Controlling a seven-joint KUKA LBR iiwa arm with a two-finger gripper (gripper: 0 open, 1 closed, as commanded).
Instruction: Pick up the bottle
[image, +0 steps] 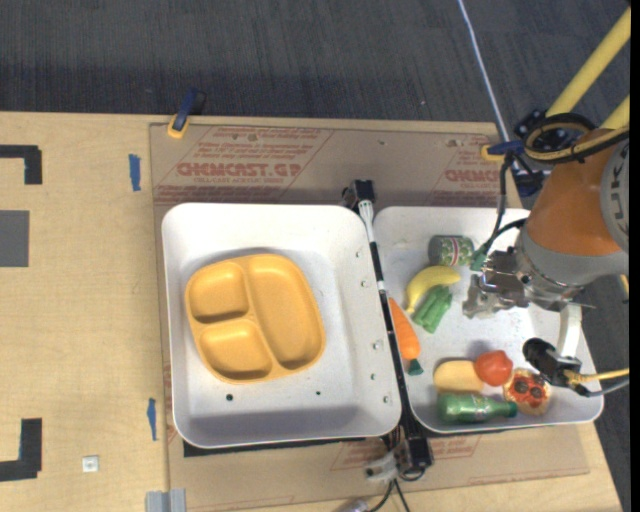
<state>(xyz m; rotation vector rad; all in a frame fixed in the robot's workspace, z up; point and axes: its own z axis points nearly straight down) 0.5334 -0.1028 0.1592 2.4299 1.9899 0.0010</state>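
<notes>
Bottle (476, 406), green, is seen lying on its side against the near rim of the right bin (500, 222), hemmed by a potato (456, 375) and tomato (493, 366). Gripper (484, 291) is poised well above it over bare floor beside the banana (431, 284); its finger spread cannot be told.

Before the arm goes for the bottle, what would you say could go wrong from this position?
The green bottle lies on its side against the right bin's near wall, so the fingers may have little room to close.

It is packed beside a yellow piece, a tomato and a pizza slice; a grasp may catch those.

The gripper hovers nearer the banana and can, well off the bottle.
</notes>
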